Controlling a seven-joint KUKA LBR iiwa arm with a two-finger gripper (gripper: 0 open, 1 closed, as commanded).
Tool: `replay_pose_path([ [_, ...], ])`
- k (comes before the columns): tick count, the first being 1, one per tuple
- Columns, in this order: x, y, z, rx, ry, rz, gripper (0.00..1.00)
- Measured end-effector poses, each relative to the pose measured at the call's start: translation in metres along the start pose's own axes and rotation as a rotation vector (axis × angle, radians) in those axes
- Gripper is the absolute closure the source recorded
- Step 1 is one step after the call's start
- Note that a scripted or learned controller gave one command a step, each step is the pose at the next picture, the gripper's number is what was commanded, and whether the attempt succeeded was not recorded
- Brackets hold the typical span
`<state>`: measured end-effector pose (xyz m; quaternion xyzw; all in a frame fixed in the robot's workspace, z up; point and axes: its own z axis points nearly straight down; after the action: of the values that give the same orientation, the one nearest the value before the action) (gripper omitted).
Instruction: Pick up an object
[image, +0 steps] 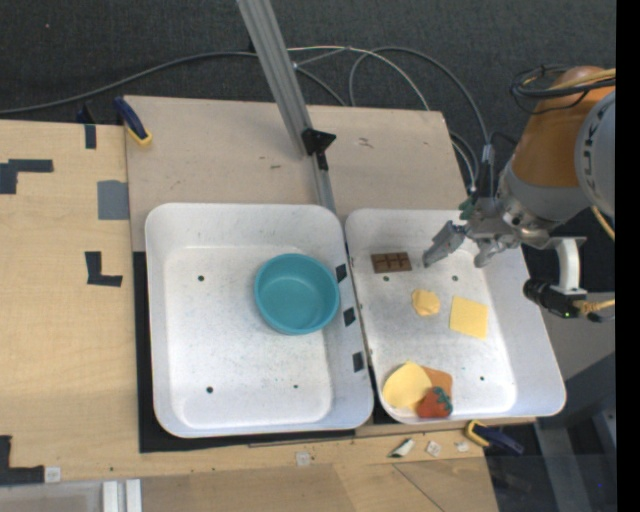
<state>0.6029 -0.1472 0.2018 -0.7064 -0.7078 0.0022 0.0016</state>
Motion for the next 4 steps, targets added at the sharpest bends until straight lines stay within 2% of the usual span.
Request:
replay_pose_path([
  [1, 0.006, -0.003, 0.064, 0.002, 0.001, 0.0, 0.0],
  [2, 0.007, -0.002, 0.115, -0.006, -0.002, 0.0, 0.0],
  [3, 0.007, -0.002, 0.102, -0.006, 0.0, -0.001, 1.0],
  [4, 0.003, 0.006, 0.044, -0.009, 0.0, 0.001, 1.0],
])
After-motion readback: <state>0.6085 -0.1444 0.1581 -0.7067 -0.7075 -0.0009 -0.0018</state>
